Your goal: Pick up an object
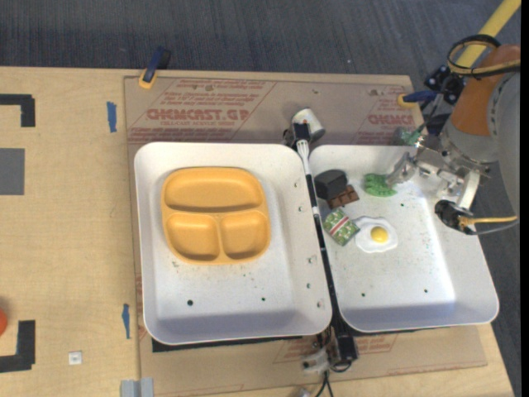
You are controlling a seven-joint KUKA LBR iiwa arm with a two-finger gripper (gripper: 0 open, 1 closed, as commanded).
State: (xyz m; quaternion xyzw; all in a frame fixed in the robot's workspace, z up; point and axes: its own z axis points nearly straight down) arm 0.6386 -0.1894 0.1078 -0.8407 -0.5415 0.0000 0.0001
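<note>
Now jaws [402, 169] — beside green object [380, 185]

The grey arm enters at the upper right of the frame, its orange band [473, 106] above the wrist. The wrist slants down and left, carrying the gripper [402, 170] toward the upper middle right. Its 2 fingers are too indistinct to read.

arm [488, 106] cut off at right edge, claw [405, 169] fingertips too small to tell, red thing [2, 322] cropped at left edge
</note>
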